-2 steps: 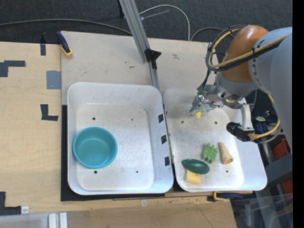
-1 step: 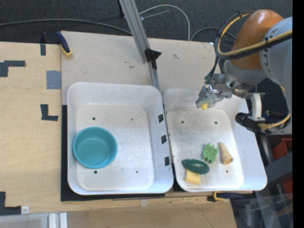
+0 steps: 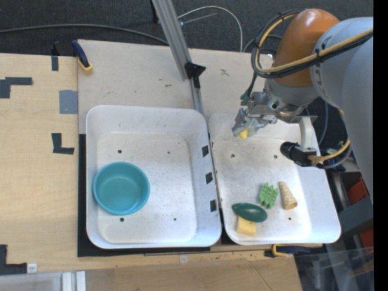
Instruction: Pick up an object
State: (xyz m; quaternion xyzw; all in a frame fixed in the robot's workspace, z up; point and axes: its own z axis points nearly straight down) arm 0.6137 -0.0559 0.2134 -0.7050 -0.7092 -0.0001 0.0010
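Gripper [image 3: 244, 128] sits at 12 o'clock in the right bin [image 3: 315, 232], pinched on a small yellow piece [image 3: 243, 134], so the grab looks done. Lift looks barely started. Green leaf [image 3: 249, 211], yellow block [image 3: 245, 226] and cone [image 3: 287, 194] wait near 6 o'clock.

I see a small yellow object [image 3: 243, 134] at the end effector [image 3: 245, 128] fingertips, over the far left corner of the right bin [image 3: 315, 223]; whether it is gripped, I cannot tell.
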